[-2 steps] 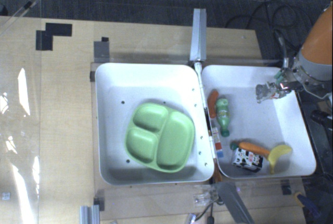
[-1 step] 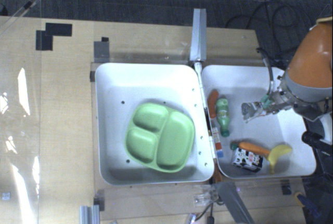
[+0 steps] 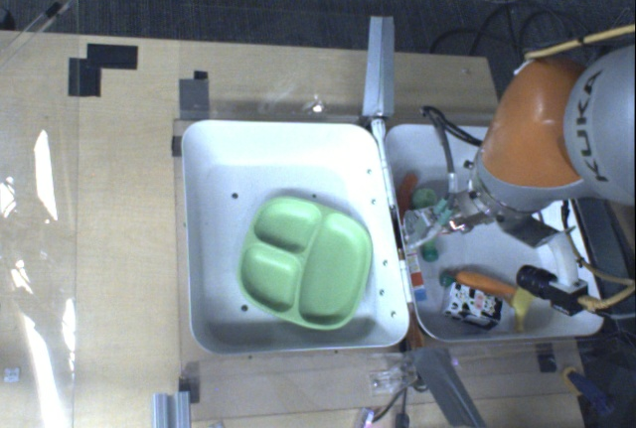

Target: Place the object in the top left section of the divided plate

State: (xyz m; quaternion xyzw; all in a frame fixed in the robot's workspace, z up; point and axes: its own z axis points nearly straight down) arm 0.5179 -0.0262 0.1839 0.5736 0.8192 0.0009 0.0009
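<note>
Now the green divided plate (image 3: 306, 261) is seen lying in the left bin (image 3: 209, 217).
Right of the plate, the gripper (image 3: 429, 222) is lowered over small objects (image 3: 415, 193); its finger spacing cannot be told.

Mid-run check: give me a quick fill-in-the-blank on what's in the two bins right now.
The green divided plate lies in the ____ bin of the camera view.
The plate has ____ sections.
The gripper is over the ____ bin.
The carrot-like object lying in the right bin is ____ in colour.

Missing words: left; three; right; orange
</note>
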